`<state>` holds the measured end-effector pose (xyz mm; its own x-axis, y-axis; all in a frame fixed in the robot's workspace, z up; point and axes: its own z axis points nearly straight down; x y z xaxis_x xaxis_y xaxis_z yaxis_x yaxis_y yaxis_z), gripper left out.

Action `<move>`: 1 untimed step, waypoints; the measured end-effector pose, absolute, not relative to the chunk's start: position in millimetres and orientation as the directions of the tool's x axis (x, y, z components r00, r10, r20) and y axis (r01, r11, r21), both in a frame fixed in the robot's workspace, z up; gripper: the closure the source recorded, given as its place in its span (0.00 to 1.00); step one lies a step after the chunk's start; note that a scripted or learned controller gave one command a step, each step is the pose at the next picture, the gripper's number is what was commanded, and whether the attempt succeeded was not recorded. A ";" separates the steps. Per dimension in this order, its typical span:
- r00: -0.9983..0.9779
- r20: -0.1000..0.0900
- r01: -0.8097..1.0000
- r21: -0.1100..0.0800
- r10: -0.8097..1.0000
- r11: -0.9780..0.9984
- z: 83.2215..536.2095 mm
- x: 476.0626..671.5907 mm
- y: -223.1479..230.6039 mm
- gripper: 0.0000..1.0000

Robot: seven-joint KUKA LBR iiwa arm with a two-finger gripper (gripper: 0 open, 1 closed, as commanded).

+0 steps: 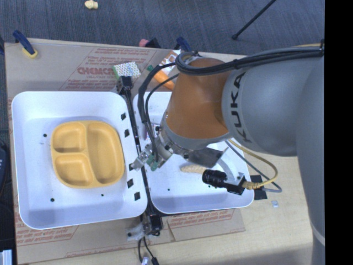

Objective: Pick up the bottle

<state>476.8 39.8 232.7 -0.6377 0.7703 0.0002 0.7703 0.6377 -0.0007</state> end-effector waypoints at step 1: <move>-0.694 0.000 0.720 -0.001 0.720 0.694 251.2 476.3 68.4 1.00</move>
